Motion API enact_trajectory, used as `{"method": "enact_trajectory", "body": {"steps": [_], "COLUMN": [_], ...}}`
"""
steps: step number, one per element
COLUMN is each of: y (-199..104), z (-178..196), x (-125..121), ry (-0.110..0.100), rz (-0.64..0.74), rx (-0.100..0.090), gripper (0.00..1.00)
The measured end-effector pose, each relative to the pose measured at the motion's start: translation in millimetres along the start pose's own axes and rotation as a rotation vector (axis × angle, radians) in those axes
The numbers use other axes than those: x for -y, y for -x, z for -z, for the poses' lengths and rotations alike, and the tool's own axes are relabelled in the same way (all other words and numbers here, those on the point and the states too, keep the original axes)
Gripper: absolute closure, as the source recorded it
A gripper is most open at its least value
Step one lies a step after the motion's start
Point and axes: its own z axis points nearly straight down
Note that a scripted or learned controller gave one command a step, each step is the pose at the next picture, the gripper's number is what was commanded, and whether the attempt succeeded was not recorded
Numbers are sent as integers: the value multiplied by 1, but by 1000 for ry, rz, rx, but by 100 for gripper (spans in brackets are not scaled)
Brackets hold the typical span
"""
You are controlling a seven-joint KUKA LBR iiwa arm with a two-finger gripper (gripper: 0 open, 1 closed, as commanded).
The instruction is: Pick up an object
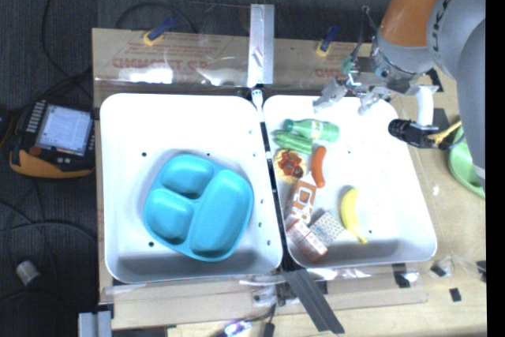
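My gripper [347, 100] hangs over the far edge of the right bin [394, 193], its two pale fingers spread open with nothing between them. Just below and left of it lies a green bottle [312, 129] on its side. A red-orange sausage-shaped toy [319, 166] and a small red item [291, 162] lie under the bottle. A yellow banana [350, 213] rests mid-bin. An orange-and-white box [299, 202] and a silvery packet [326, 227] sit near the front left corner.
The left bin [126, 130] holds a blue divided plate [199, 205]. A metal divider post [261, 43] stands behind the two bins. A green object [465, 162] sits off the bench at the right.
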Motion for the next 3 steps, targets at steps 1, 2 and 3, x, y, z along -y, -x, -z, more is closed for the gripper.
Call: {"method": "enact_trajectory", "body": {"steps": [1, 2, 3], "y": [-5, 66, 33], "z": [-94, -120, -119], "x": [64, 129, 154], "ry": [-1, 12, 20], "rz": [-41, -43, 75], "rx": [1, 6, 11], "gripper": [0, 0, 0]}}
